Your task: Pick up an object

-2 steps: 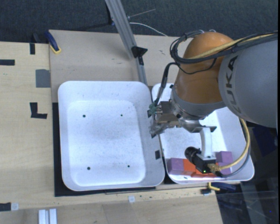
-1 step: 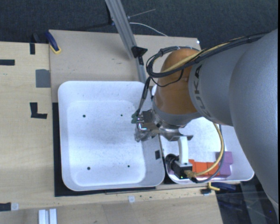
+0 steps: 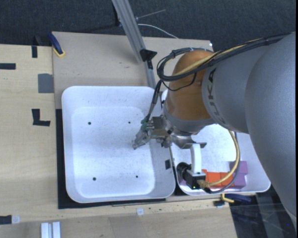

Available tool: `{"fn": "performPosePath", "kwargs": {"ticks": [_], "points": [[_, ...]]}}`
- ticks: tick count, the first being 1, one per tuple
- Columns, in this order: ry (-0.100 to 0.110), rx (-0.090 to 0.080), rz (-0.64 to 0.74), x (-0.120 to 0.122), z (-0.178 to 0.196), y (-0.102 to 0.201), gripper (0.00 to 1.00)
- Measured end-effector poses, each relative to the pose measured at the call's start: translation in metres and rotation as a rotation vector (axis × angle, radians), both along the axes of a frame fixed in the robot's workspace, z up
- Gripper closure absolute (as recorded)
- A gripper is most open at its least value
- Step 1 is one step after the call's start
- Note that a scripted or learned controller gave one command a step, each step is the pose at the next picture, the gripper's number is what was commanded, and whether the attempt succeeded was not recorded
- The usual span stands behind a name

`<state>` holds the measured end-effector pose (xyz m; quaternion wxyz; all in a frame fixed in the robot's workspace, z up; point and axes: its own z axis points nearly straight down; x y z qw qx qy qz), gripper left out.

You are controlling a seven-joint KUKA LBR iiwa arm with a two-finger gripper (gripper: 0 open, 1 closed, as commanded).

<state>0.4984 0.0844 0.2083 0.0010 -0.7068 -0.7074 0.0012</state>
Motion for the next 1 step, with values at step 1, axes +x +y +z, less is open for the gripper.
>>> {"fn": "performPosePath", "kwargs": {"ticks": [1], "points": [[-0.009,0.001,0.000,-0.0152,0.1293,-0.0256,0.00]]}}
